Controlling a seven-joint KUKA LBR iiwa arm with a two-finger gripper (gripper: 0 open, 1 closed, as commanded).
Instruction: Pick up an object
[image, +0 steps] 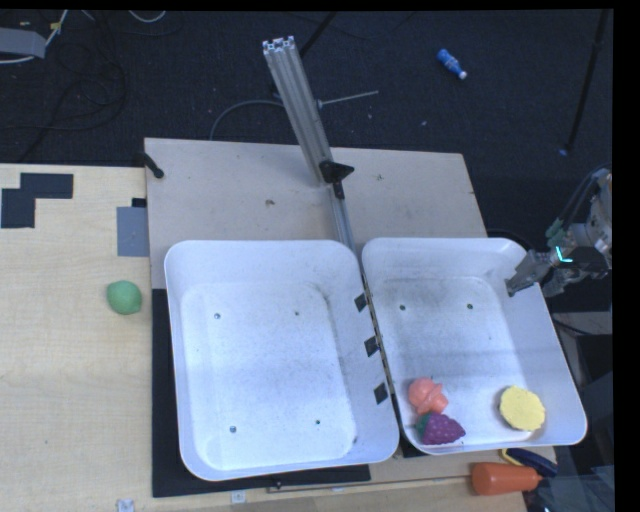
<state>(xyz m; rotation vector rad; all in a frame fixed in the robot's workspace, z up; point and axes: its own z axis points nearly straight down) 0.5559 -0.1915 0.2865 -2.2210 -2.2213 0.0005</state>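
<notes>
— What is sitting on the bench (240, 185)?

— Two white bins are lying side by side on it: the left bin (262, 360) and the right bin (470, 335), their inner rims touching.

— Anything else resting there?

— A green ball (124, 297) is lying left of the bins, and an orange object (503, 478) is lying just past the right bin's front edge.

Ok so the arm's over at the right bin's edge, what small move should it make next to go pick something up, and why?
Probably swing the pincer inward and toward the near end of the right bin. It sits at that bin's far right rim, holding nothing, while the yellow object, the orange-pink object and the purple object all lie at the near end. The yellow one looks closest.
</notes>
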